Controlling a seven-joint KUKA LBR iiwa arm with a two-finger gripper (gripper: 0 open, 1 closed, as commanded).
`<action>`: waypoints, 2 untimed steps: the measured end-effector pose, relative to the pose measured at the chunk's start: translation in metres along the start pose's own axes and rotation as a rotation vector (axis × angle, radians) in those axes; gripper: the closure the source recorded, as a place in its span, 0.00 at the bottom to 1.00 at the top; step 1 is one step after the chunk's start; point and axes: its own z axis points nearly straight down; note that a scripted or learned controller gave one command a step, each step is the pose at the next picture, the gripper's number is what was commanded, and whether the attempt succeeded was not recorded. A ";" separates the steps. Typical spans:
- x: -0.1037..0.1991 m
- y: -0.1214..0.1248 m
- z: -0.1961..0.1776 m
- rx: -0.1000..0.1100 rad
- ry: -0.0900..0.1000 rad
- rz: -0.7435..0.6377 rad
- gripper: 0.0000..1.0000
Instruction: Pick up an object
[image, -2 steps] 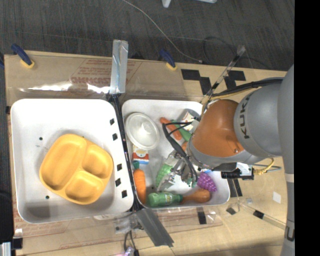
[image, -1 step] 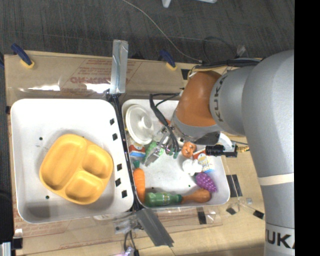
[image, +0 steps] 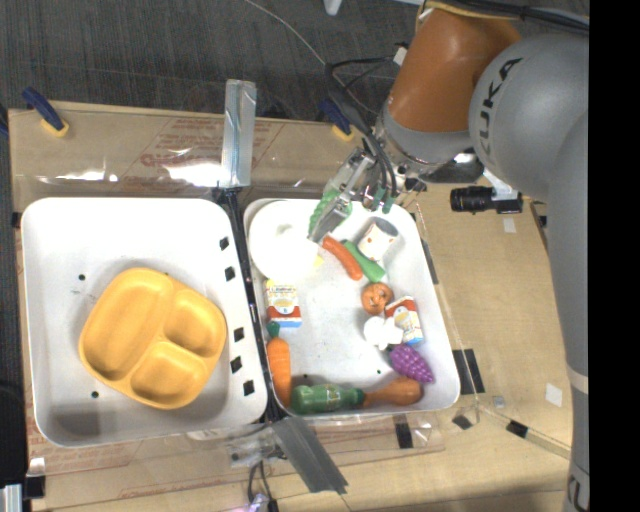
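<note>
Along the right bin's near wall lie a green bottle and a carrot; the left bin holds a yellow tray. Farther back, over the brown bench, the gripper hangs above the right bin, jaw spread unreadable.

Grey arm from the right, hand angled down-left.
</note>
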 end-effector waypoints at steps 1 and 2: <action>0.037 -0.045 0.034 0.009 0.014 0.301 1.00; 0.094 -0.018 0.033 0.009 0.013 0.481 1.00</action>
